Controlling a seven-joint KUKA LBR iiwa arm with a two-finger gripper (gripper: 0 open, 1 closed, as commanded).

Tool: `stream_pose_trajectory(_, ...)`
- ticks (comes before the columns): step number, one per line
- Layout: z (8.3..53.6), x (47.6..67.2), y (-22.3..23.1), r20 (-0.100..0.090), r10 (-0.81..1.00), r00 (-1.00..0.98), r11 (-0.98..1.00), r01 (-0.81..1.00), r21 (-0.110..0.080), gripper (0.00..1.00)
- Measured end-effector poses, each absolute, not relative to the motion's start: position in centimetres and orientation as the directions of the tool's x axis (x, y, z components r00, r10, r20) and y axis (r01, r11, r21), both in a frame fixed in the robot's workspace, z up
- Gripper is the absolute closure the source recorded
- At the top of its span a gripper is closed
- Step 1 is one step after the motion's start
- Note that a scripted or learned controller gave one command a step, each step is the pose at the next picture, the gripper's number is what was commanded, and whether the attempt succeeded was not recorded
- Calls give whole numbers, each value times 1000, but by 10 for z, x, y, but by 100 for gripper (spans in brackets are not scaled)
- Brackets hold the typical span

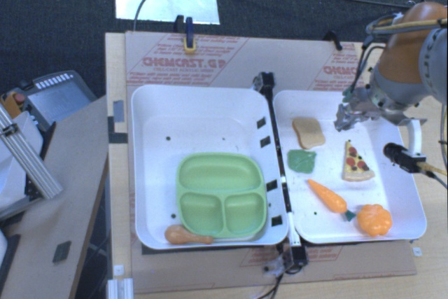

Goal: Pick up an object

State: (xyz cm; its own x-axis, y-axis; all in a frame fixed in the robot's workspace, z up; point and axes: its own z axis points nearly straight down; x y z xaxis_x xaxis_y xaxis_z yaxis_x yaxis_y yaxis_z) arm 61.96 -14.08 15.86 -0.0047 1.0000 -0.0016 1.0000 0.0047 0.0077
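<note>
five toys lie in the right bin (413,217): bread slice (309,131), green leaf (302,161), pizza slice (356,163), carrot (328,196), orange fruit (374,220). the gripper (346,119) hangs at upper right, nothing visibly held, its state impossible to tell. descending between bread and pizza could grab neither.

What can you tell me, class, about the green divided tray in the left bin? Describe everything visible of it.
The green divided tray is pale green and looks like moulded plastic, with rounded corners and a raised rim. It has three compartments: one wide one along the far side and two smaller ones nearer the camera. It lies flat and right way up on the floor of the left bin, towards the near right corner. An orange toy drumstick lies against its near left edge; whether they touch is unclear.
</note>
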Motion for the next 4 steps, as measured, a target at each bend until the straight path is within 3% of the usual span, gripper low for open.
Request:
stream_pose_trajectory(2, 252, 632, -137, -1, 1000, -5, 5, 1000, 7, 100)
stream_pose_trajectory(4, 242, 618, -49, 1, 1000, -8, 8, 1000, 1, 100)
